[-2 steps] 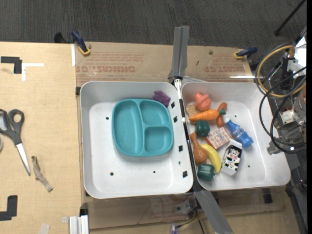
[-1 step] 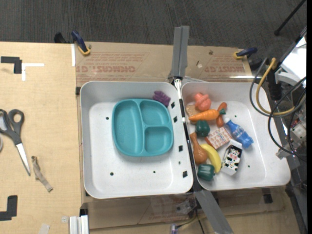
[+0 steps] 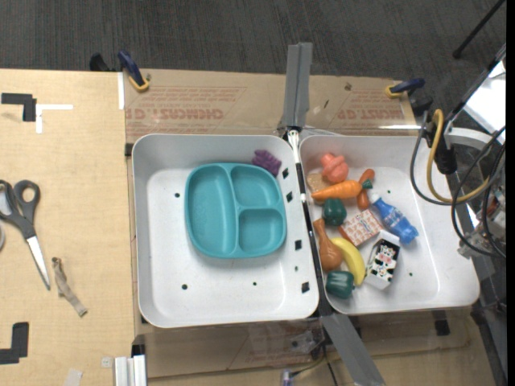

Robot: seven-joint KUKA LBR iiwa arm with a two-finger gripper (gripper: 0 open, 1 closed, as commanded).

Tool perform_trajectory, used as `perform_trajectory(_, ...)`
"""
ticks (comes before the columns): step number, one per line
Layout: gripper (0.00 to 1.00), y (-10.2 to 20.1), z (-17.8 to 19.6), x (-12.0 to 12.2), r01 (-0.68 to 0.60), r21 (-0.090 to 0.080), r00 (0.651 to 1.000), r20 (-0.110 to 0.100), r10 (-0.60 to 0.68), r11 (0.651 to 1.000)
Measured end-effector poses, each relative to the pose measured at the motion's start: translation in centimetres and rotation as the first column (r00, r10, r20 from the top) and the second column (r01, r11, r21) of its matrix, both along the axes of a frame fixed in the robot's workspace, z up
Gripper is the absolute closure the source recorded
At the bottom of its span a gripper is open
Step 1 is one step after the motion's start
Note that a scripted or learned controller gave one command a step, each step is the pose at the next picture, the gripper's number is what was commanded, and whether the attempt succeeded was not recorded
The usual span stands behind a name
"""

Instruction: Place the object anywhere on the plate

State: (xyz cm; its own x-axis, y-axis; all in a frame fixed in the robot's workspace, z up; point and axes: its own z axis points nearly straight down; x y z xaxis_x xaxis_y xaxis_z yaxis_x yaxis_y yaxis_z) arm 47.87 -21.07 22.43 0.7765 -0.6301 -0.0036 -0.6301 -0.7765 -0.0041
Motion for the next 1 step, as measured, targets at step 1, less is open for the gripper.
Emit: perform_trajectory(1, 1.0, -0.62, -1.7, 2.06, -0.308, -0.002, 0.951, 0.002, 0.308, 0.951)
